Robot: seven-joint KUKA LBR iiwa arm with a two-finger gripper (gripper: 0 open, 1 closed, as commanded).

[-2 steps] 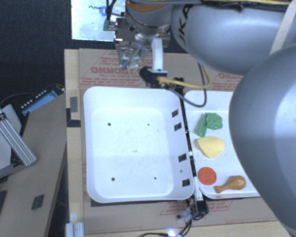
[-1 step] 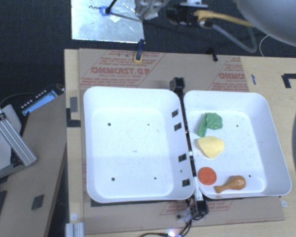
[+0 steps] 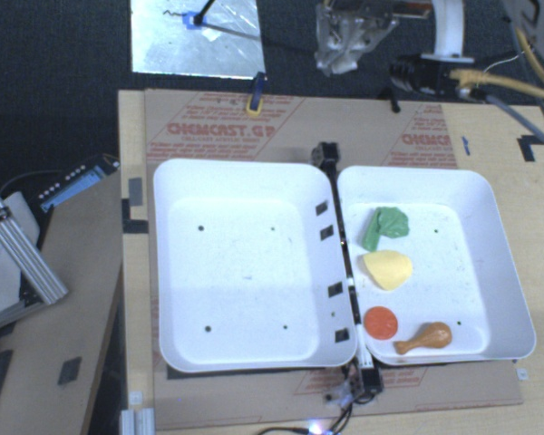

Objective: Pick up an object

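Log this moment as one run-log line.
gripper: above bench, behind bins, holding nothing | right bin: green piece, yellow piece, red disc, drumstick | pick: not yet done

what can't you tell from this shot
- Gripper: blurred at the top edge, so open or shut is unclear.
- Arm: cut off by the top edge.
- Green item: too small to identify.
- Drumstick underside: hidden by its own body.
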